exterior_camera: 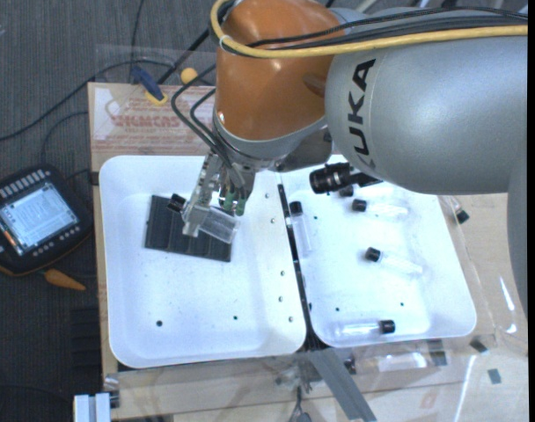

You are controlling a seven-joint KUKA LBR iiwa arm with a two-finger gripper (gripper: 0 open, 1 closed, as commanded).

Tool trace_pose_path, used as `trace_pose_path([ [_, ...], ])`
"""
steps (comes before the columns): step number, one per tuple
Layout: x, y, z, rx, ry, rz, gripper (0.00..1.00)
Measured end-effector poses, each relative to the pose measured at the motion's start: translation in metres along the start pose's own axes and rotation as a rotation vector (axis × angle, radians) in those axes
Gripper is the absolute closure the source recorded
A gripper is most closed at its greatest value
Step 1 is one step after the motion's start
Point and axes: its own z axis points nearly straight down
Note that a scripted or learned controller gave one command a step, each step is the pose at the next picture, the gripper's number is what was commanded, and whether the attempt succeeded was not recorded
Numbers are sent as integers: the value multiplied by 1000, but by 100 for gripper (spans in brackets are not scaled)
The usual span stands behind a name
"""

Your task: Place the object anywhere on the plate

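Vial [218,226]: taken to be the clear piece seen at the tip of the gripper [208,209], over the near-right part of the plate [166,231]. A small black cap [175,203] is seen at the plate's far edge, just left of the gripper; whether it belongs to the same vial cannot be told. The plate, dark and ribbed, lies flat in the far half of the left bin [197,323]. Gripper state: cannot be told, the tip being seen end-on and partly masked by the clear piece. Whether the vial is gripped, resting on the plate or hanging just above it cannot be settled either. Progress, as judged: transport looks done, since the vial is already placed over the plate's outline. What appears left is confirmed contact, release and retreat of the arm [408,95]. Counts: one plate, two bins, one arm, one gripper. In the right bin [452,297], four more capped clear vials are counted: one along the divider [300,229], one far [384,207], one mid [392,262], one near [362,329]. A fifth cap may be tucked under the arm at the far edge, not certain. One teach pendant [34,218] is seen on the floor, well left of the bench.
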Motion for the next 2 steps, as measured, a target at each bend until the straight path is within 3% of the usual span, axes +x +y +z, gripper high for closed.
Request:
trace_pose_path([
  [1, 69, 18, 64, -1, 3, -277, 100],
  [2, 3, 37, -50, -1, 0, -423, 100],
])
